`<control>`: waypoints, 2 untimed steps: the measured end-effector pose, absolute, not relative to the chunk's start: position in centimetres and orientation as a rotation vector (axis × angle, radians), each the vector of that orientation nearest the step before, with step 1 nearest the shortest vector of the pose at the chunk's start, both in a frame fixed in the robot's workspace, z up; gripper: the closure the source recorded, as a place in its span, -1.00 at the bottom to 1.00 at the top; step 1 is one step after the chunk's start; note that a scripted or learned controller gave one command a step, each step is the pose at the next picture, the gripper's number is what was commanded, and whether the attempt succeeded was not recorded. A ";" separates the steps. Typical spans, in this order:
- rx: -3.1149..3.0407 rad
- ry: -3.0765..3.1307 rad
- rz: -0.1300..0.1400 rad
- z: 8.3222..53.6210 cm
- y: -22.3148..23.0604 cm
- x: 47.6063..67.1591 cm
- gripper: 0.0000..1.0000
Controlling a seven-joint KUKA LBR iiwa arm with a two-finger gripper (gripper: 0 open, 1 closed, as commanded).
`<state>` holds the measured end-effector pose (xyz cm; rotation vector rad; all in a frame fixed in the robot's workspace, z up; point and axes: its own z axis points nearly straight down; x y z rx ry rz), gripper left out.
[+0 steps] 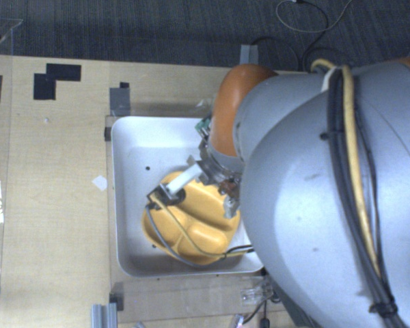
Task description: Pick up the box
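Dark carpet [123,12] runs along the far side, with a thin cable [302,14] looped on it; nearer lies a pale wooden bench [48,217], marked at its far left with black tape patches [55,79]; set into it is a white bin [126,176]. The grey arm [335,197] comes in from the right and covers much of that side, its orange band [232,108] over the bin's far right corner.

The gripper [219,183] hangs low over the bin's right half, just above a yellow thing; whether it is wide or narrow I cannot tell, nor whether it touches.

I take the yellow thing to be the box [191,227], though its outline looks rounded and lumpy; it lies in the near right part of the bin, close to the near wall. It seems smooth and a little glossy, so probably light and apt to slip; a hold across a narrow stretch, square to its sides, looks safest; the bulging top would likely squirt free.
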<state>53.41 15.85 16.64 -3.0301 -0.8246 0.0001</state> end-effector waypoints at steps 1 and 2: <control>-3.025 -0.837 -0.002 17.7 16.0 53.5 1.00; -3.024 -0.842 -0.005 22.9 22.2 50.5 1.00</control>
